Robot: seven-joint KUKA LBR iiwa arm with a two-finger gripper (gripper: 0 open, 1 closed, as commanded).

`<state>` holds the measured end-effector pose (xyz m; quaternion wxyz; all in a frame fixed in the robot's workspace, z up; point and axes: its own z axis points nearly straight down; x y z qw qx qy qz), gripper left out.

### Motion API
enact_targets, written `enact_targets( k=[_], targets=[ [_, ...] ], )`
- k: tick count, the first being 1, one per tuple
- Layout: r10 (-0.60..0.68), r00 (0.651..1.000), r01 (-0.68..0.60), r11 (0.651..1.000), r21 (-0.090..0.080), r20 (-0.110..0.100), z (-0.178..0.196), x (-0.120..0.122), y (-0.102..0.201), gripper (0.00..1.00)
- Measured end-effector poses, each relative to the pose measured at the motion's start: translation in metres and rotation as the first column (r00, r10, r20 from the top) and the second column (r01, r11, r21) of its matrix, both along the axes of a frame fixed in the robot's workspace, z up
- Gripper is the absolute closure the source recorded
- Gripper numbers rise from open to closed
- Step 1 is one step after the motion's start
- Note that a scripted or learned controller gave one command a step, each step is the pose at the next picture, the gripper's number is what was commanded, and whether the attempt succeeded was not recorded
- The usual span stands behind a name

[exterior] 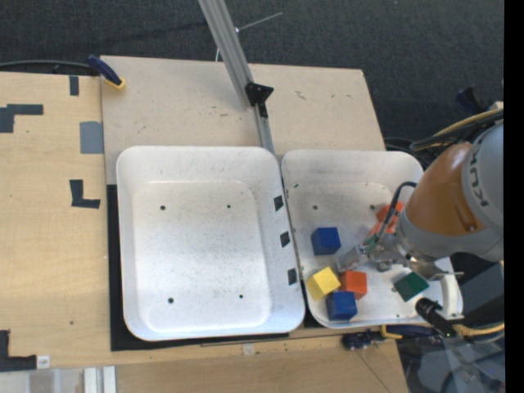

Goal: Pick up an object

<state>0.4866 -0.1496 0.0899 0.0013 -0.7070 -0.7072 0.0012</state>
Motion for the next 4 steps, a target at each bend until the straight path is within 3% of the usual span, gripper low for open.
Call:
enact_targets(
  k=[1, 2, 4],
  targets=[
    [0.001, 1.000, -0.001, 1.000, 0.002, -0.001, 0.011, 0.000, 0.001, 1.00],
    [0.002, 1.000, -0.002, 1.000, -0.001, 0.006, 0.055, 0.007, 0.005, 1.00],
    [0.002, 1.000, -0.002, 1.000, -0.002, 0.010, 0.180, 0.008, 0.005, 1.00]
  ],
)
